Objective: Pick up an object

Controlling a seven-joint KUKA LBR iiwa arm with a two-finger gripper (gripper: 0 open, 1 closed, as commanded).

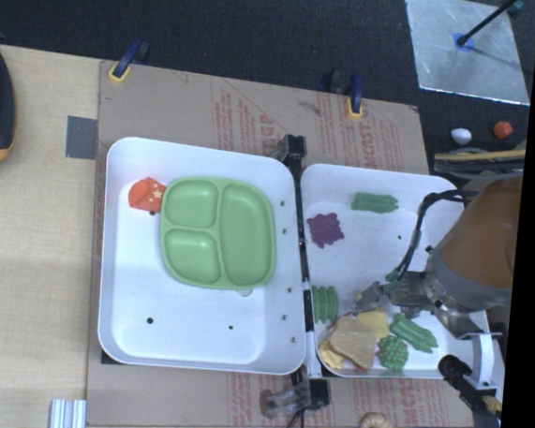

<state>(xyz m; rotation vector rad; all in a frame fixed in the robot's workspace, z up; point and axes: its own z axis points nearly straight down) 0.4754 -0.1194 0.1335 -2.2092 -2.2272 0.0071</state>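
Leftward, green plate (219, 232) in left bin (120, 326)

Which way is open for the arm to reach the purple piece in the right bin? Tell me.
Probably yes, from above. The purple piece lies alone on bare bin floor, apart from the green piece behind it. The gripper hovers nearer the front pile, with nothing standing between.

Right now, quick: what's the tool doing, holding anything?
Tool: low over the right bin, above the toy food pile; open or shut cannot be told, and nothing is visibly held.
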